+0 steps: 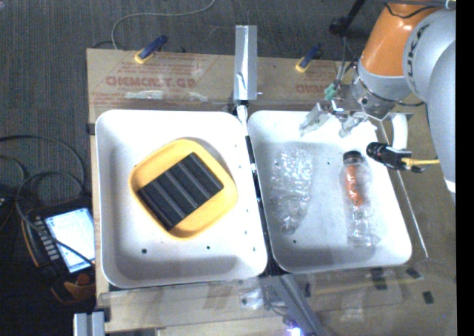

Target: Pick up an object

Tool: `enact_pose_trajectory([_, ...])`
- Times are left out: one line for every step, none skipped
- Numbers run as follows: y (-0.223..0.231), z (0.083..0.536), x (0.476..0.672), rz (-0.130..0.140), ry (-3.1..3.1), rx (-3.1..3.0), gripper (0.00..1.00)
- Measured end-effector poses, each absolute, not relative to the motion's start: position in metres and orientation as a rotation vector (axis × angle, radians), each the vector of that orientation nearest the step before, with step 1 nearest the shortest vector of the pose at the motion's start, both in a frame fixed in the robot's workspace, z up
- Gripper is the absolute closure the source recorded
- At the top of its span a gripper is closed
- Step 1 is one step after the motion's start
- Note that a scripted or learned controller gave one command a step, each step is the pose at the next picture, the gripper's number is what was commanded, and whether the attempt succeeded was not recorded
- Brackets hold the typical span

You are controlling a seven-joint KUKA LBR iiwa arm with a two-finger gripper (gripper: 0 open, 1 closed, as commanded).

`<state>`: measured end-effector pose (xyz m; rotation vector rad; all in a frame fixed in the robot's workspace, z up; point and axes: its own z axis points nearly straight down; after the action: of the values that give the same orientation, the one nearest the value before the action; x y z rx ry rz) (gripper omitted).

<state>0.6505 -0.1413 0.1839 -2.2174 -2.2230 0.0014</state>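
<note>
1. Nothing is seen lifted: the clear plastic bottle with the orange label [355, 192] lies on its side in the right half of the right bin [261, 129], and a crumpled clear bottle [291, 185] lies in the same bin's left half, well apart from it.
2. The gripper [330, 117] is seen at the upper edge of the right bin, in the upper right of the frame, with its two fingers spread and nothing pinched between them.
3. The pick is judged not yet done; a descent onto one of the bottles and a closing of the fingers are what remain.
4. A yellow tray-like object with a black ribbed insert [184, 186] is seen lying at a slant in the middle of the left bin [111, 127].
5. Both bins are borne on a bench topped with brown cardboard [155, 79], held by blue and yellow clamps [150, 48] along its upper edge.
6. Dark carpet [59, 1] is seen around the bench, with cables across it, and a small lit screen [68, 237] lies at the lower left.
</note>
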Motion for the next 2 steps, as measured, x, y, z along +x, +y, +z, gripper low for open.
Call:
enact_pose_trajectory([-0.13,0.107,0.657,0.004,-2.332,-2.104,0.0])
enact_pose_trajectory([-0.111,0.091,0.614,-0.009,-2.401,-2.047,0.0])
